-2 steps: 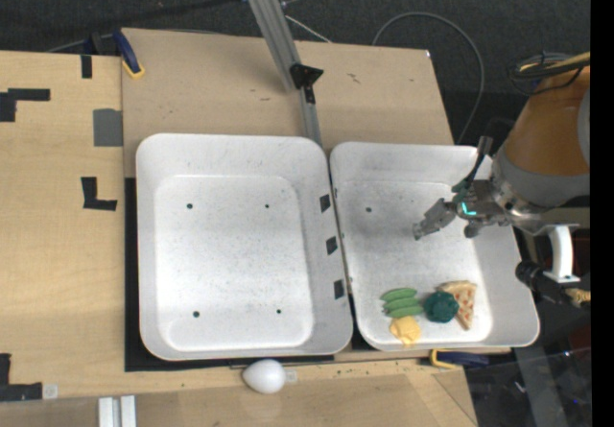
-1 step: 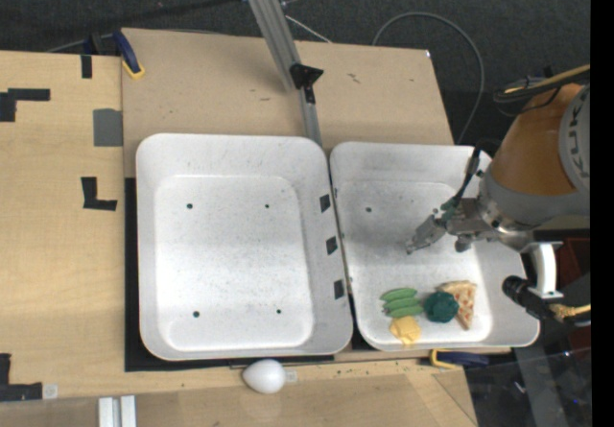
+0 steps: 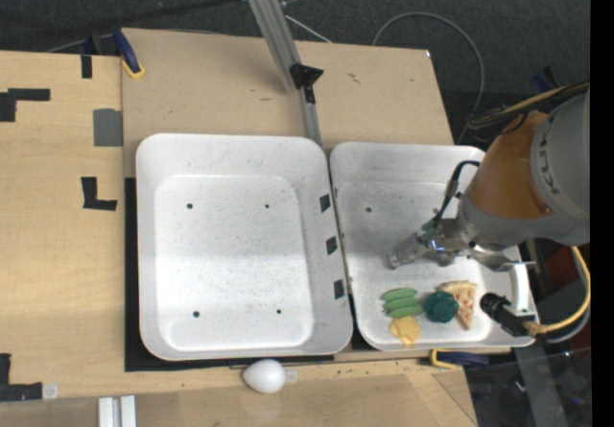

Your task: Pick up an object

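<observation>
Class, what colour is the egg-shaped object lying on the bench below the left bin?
White egg-shaped object, seen in the camera view.

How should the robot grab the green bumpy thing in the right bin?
Probably across the short width of the green pea pod, coming straight down from above. It lies flat and long, running left to right, so its narrow sides suit two fingers. The dark green piece sits close on its right and the yellow piece just below, so the middle or left end looks safest.
</observation>
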`<state>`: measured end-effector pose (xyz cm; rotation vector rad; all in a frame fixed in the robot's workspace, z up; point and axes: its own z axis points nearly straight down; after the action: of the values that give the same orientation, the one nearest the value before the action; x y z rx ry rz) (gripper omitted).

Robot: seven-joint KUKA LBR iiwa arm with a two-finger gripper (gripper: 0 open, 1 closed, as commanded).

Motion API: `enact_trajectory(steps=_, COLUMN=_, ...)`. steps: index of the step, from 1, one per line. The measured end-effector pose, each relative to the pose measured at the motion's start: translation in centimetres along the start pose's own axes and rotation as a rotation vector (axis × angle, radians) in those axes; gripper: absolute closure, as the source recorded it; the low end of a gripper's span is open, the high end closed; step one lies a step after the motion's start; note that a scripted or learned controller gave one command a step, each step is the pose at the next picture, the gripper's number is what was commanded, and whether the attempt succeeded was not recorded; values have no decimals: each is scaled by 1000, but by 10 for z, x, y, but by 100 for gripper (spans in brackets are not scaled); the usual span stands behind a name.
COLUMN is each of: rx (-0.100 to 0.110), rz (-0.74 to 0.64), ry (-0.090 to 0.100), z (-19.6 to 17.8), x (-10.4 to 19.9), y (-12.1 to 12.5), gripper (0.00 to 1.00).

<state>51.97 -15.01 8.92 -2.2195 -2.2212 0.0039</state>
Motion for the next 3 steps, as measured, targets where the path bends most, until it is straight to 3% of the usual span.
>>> enact_trajectory(steps=1, rx=-2, rz=1, ry=1, z=0, x=0, y=0, gripper=0)
enact_trajectory(steps=2, rx=-1, rz=-1, ry=2, z=-10, x=1, y=0, gripper=100)
enact_trajectory(steps=3, rx=-6, rz=1, ry=-1, z=-65, x=-9, y=-1, gripper=100)
